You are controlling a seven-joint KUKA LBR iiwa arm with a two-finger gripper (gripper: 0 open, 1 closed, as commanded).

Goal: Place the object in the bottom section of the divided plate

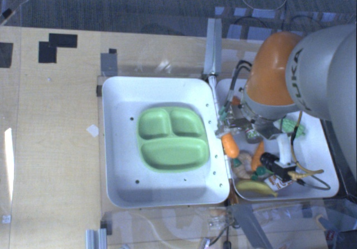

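The left bin (120, 186) holds the green plate (173, 139), its wide near section bare and waiting. At the bins' shared edge an orange carrot-like piece (228, 146) sits just below the gripper (237, 122); whether it is pinched there cannot be told. The right bin (326, 159) keeps the remaining clutter, including a banana (255, 188) at its near edge.

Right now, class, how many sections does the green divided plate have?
3: the divided plate in the left bin has two small sections side by side at the top and one wide section along the bottom.
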